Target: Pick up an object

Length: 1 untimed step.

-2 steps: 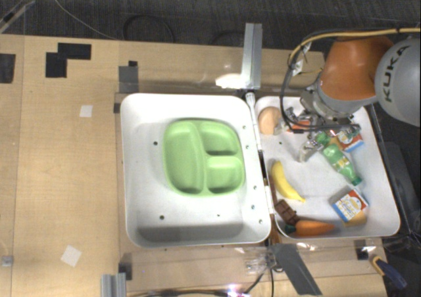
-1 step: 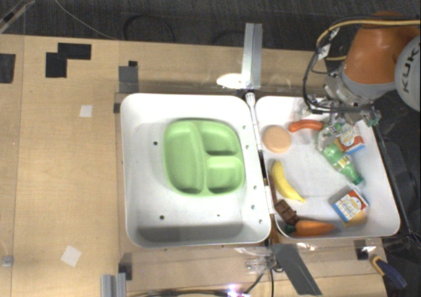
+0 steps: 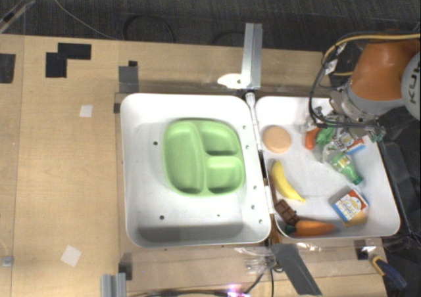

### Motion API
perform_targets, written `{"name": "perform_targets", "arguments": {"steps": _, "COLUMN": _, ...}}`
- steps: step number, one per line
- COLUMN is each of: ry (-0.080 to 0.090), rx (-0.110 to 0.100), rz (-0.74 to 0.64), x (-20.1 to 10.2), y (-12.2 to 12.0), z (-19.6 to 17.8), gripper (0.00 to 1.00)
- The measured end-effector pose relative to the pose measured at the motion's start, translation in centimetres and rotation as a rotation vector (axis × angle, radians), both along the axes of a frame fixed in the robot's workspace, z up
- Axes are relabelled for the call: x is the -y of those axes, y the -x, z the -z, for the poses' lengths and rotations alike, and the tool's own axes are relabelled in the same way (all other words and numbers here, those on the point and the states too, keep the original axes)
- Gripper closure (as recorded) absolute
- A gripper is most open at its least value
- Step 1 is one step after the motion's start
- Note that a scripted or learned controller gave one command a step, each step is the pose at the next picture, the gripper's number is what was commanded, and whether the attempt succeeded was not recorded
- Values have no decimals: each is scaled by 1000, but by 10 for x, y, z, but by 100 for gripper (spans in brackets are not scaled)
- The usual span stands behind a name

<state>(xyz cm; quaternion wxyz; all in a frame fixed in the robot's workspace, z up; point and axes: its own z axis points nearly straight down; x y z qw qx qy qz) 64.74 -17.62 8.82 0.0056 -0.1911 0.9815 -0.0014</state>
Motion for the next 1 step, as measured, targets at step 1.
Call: {"name": "perform_targets", "arguments": {"steps": 1, "ry": -4, "rx": 0, "rz": 88, "x": -59, "y": 4, "z": 0, "gripper": 0}}
